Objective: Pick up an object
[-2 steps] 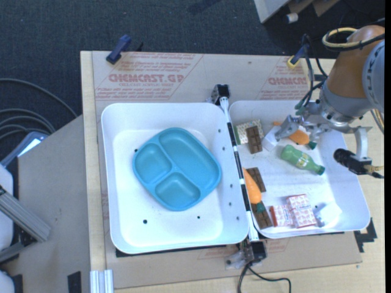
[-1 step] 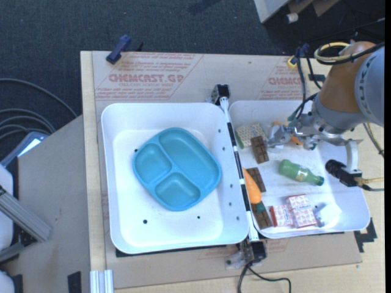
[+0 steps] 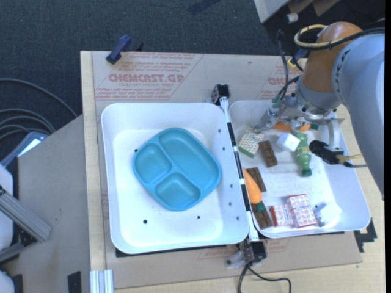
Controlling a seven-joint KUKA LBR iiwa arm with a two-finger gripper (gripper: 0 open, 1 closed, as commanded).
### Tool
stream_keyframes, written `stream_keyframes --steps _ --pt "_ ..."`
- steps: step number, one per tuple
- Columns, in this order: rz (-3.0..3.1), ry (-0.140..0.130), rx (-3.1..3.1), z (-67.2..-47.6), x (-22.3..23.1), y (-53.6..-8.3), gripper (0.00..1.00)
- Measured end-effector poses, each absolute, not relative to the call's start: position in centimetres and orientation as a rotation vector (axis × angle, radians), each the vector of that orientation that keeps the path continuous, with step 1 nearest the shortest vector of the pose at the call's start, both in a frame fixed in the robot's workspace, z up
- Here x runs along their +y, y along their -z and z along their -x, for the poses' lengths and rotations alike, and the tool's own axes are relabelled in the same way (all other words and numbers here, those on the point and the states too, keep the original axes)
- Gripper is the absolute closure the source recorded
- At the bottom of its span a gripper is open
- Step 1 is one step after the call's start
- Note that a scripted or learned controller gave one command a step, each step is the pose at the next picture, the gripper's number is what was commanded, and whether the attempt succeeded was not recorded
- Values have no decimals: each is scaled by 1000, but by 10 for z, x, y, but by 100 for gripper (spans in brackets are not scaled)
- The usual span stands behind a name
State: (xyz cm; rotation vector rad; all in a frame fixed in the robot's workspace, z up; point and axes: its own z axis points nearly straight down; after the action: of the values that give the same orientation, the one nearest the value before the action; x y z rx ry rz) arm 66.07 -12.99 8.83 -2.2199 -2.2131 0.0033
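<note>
Cardboard lay under two white bins; the left bin (image 3: 116, 182) held a blue tray (image 3: 177, 168). Over the right bin's (image 3: 354, 191) clutter hung the gripper (image 3: 297, 119), finger state unreadable. Tightly packed items risked a glancing, empty grasp.

My arm (image 3: 365, 84) was smooth pale grey and rounded, with a glossy orange band (image 3: 324, 63) above the wrist. Thin cables trailed down its side to the metal-grey gripper (image 3: 293, 118).
</note>
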Motion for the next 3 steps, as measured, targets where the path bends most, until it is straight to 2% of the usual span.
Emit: stream_keyframes --steps 1,2,3 --pt "2225 8 -2225 -616 -95 -89 0" --pt "2229 10 -2226 -589 -95 -89 0" --pt "2228 11 -2225 -551 -98 -89 0"
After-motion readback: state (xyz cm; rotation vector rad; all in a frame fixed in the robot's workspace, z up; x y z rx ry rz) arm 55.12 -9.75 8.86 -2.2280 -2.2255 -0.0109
